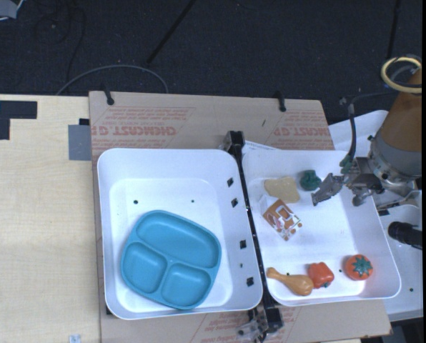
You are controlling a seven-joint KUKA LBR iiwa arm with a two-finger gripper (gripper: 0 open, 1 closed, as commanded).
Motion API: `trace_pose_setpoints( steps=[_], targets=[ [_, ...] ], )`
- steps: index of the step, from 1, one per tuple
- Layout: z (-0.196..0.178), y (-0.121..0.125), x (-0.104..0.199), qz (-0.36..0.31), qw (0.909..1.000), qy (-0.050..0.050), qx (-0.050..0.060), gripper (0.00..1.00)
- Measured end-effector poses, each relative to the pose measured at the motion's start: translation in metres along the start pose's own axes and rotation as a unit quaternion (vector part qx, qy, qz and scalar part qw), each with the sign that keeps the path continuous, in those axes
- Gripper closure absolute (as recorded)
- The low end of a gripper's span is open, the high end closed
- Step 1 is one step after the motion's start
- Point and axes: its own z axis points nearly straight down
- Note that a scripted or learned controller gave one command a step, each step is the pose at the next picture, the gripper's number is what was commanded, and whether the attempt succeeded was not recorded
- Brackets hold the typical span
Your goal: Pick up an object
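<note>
My gripper hangs over the right side of the right bin, open, with nothing between its fingers. Just left of it lies a small teal object, apart from the nearer fingertip. A beige piece rests beside the teal one. Below that sits an orange-and-white patterned box. Along the bin's front edge lie a tan drumstick, a red-orange block and an orange tomato-like toy with a green top.
The left bin holds a blue divided plate. A black divider runs between the bins. Brown cardboard lies under both. The arm's grey body with its orange band stands at the right edge.
</note>
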Motion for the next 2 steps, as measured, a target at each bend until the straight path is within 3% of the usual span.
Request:
trace_pose_setpoints(
  steps=[1,2],
  targets=[
    [-0.006,0.002,0.0,-0.001,1.0,-0.001,-0.006,0.0],
    [0.038,0.003,0.0,-0.001,1.0,0.0,-0.002,0.0]
  ],
)
